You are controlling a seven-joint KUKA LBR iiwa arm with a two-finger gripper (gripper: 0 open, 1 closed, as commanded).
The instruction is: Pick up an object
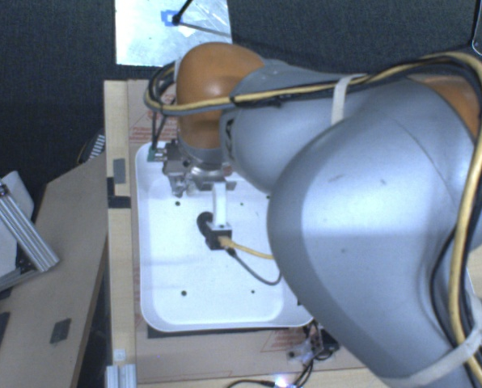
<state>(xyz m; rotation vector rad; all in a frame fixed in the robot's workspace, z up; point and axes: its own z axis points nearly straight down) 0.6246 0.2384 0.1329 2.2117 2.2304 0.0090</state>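
My gripper [186, 186] hangs low over the far end of the left white bin [184, 301], close to its back wall, under the orange wrist band [213, 75]. Its tips are small and partly shaded, and nothing can be made out between them. The bare bin floor in front of the gripper carries a few small dark dots. The big grey arm [370, 217] reaches in from the right and hides everything on that side.
The bin rests on a pale wooden bench [120, 241]. An aluminium rail [14, 225] leans at the left edge. A shiny sheet [172, 18] lies beyond the bench at the back. Loose wires [310, 350] sit by the bin's near right corner.
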